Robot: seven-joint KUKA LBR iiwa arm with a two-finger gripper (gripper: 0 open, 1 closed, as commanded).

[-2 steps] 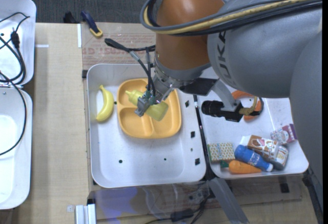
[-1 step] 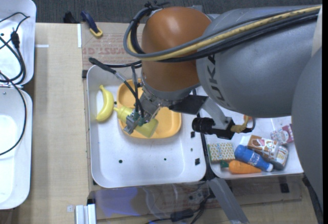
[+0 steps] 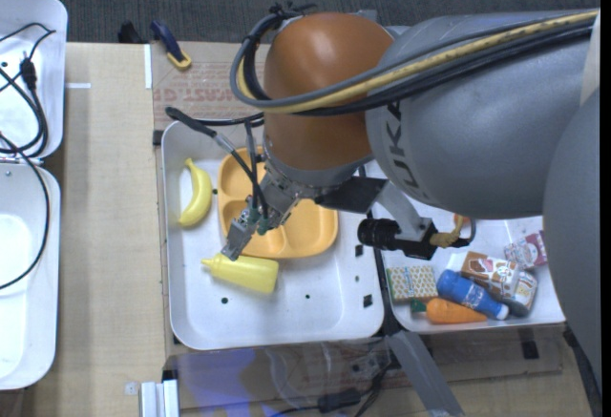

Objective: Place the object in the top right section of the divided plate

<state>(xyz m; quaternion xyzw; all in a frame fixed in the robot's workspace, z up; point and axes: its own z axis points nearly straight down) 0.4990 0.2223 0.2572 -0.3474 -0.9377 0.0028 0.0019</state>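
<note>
Yellow mustard bottle [image 3: 243, 271] lies flat, nozzle pointing left; hand [image 3: 236, 241] just above, grip state unclear.

A bulky grey arm [image 3: 477, 119] with an orange band [image 3: 320, 86], black cables and a yellow-black hose.

Yellow mustard bottle [image 3: 242, 271] lies on its side just below the orange divided plate [image 3: 310, 232]

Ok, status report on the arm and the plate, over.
Gripper low over left bin, above yellow bottle. Banana beside divided plate. Arm hides plate's upper sections.
</note>
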